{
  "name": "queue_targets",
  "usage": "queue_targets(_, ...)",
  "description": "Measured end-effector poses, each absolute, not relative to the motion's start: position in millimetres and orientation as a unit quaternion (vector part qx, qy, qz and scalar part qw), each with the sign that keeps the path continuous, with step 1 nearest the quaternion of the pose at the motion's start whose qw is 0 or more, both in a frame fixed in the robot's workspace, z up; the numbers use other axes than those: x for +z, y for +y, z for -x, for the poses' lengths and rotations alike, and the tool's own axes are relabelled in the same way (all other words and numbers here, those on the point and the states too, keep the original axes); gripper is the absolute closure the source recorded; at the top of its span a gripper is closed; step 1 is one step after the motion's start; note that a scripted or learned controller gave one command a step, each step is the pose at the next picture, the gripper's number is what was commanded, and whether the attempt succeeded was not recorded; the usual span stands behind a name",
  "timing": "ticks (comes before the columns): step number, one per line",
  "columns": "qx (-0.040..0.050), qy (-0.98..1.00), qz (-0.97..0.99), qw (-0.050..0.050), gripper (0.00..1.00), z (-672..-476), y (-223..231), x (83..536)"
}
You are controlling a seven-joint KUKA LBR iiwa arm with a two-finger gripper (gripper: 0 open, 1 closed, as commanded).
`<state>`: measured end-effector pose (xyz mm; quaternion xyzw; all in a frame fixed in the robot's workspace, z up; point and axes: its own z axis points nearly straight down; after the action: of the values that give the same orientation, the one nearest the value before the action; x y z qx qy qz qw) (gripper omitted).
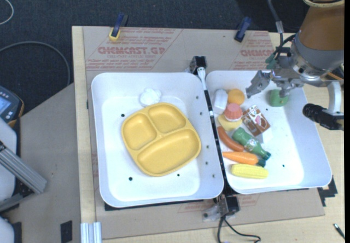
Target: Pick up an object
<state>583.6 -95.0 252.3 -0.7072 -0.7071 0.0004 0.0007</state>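
My gripper [269, 90] hangs over the far right part of the right bin [306, 151], with its two fingers spread apart and open. A small green object [277, 99] sits on the bin floor just under the right finger [284, 92]; it is not clasped between the fingers. To the left of the gripper lies a cluster of toy food: an orange ball [236, 96], a white piece [220, 100], a pink-topped cupcake [233, 112], a brown packet [255, 120], a green bottle [251, 145], a carrot [240, 156] and a corn cob [249, 171].
The left bin [104, 127] holds a yellow divided plate [160, 138] and a small white lump [150, 96] behind it. A black-edged divider [209, 121] separates the bins. Bare floor shows in the right bin's near right corner.
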Motion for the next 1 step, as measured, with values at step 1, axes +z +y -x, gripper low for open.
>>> queue_targets(1,0.0035,-0.706,0.708,0.005,0.00,-594.0,-111.1,144.3)
